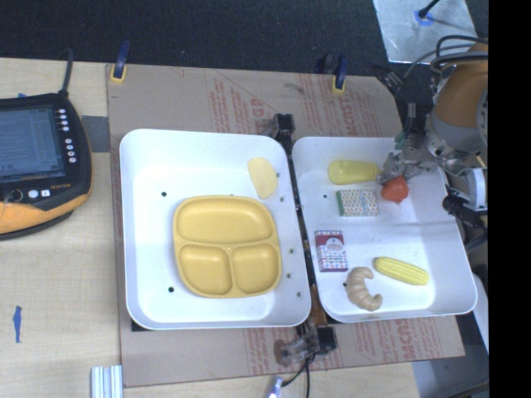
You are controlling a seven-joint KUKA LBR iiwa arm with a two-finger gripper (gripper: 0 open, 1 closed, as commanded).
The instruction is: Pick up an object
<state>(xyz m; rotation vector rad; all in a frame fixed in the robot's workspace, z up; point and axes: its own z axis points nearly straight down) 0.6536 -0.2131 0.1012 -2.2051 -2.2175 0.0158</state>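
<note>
The gripper (398, 171) is hanging low over the far corner of the right bin (452, 305), reaching in from the right, and its tip is sitting right above a small red-orange object (396, 190), something like a toy tomato. From where I am standing I cannot tell how it is set, or whether it has hold of that red piece; the two are looking as though they are touching, but the object appears to be resting on the bin floor. So, to my eye, the pick is only getting under way: nothing is being lifted yet, and closing and raising are left to do. Just beside the red object a yellow oblong piece (353, 172) is lying, with a small patterned packet (358, 203) near it. Further toward me are a red card box (331, 250), a croissant (363, 288) and a corn cob (401, 271). The left bin (145, 222) is bearing a yellow divided tray (226, 245) and a pale yellow chip (263, 177).
</note>
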